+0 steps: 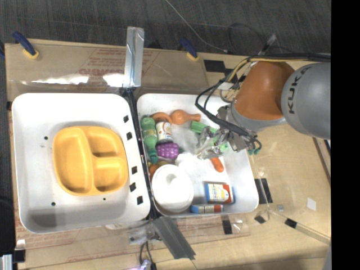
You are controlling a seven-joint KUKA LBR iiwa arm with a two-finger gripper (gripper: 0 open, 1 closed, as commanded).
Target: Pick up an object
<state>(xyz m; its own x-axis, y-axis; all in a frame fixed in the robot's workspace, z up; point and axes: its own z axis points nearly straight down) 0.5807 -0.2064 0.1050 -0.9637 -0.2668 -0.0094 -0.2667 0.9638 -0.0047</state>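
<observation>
My gripper (209,145) hangs low over the right bin (242,198), near its middle right. Just below and right of it lies a small orange carrot-like piece (217,163). A green piece (198,126) lies just above the gripper. To the left are a bunch of purple grapes (167,149), a small can (163,131), an orange pear-shaped toy (183,117) and a green bottle-shaped toy (149,138). I see nothing clearly between the fingers.
A white round lid or bowl (172,187) sits at the bin's front left, with a small boxed item (217,193) and a marker (206,208) by the front wall. The left bin (28,151) holds a yellow divided tray (90,158).
</observation>
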